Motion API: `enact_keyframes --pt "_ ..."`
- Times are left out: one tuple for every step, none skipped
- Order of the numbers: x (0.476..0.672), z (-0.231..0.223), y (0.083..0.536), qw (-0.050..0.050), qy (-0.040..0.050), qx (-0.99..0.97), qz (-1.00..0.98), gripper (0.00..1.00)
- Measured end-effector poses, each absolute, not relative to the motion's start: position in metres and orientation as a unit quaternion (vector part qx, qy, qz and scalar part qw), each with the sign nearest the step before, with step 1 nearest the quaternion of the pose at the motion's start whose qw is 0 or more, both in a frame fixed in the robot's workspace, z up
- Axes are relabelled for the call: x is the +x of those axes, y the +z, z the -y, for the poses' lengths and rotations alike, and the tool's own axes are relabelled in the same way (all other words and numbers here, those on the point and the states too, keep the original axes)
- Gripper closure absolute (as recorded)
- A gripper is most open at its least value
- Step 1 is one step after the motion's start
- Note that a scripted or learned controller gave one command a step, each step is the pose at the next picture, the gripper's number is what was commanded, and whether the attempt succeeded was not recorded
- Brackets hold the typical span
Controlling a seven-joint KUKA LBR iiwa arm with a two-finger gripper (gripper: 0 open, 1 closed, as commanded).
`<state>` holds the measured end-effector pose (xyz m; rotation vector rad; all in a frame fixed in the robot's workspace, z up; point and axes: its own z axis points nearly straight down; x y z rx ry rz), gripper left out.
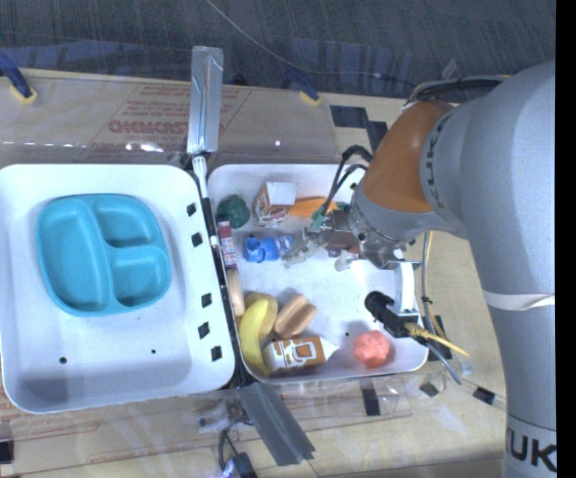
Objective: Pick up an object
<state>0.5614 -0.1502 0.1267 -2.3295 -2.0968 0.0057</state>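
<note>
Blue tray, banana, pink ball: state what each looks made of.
Blue tray: probably moulded plastic, smooth with a soft sheen and rounded compartments.
Banana: likely plastic toy food, with uniform glossy yellow.
Pink ball: matte, slightly rough; maybe foam or rubber, unclear.

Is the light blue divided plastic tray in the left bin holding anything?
Empty. The light blue divided plastic tray shows bare compartments; the toy items lie in the right white bin.
</note>
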Motion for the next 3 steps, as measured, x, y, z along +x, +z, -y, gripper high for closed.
enact_keyframes --pt "0.634 0.158 0.09 0.003 0.0019 -0.704 0.71 0.0" --pt "0.634 0.157 0.099 0.005 0.0027 -0.703 0.712 1.0" --pt "0.633 0.156 0.108 0.006 0.0034 -0.701 0.713 1.0"
